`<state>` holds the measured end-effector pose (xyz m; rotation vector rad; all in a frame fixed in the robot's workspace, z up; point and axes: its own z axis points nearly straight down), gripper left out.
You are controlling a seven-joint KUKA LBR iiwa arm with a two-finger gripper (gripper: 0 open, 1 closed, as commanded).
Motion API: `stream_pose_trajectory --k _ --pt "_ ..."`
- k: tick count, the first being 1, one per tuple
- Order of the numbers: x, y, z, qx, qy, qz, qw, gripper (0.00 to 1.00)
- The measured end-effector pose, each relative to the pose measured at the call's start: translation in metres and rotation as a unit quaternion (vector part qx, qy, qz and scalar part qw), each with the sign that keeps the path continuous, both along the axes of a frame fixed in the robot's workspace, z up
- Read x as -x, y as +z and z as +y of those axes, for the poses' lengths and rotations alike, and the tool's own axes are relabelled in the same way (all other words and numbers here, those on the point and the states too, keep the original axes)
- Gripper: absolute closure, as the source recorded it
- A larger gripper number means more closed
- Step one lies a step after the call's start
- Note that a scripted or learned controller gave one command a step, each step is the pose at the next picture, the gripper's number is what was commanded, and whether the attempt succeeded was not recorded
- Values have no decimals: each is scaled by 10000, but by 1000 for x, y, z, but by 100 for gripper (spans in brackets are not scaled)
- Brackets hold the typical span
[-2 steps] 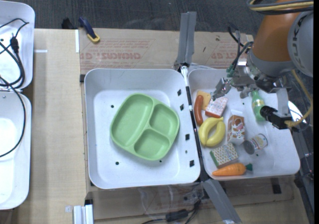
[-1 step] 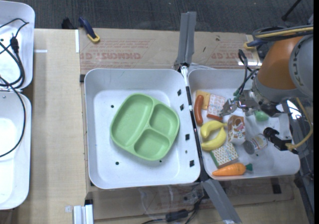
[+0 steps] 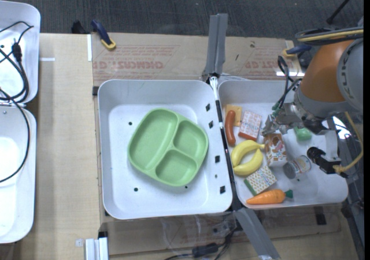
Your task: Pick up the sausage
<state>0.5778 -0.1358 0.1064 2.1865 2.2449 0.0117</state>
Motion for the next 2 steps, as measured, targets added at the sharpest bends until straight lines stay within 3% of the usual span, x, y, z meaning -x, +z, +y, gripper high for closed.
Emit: stream_pose_trajectory --k 1,2 --pt "0 9 -1 1 -14 1 10000 100" --pt "-37 -9 22 -2 -1788 15 9839 100"
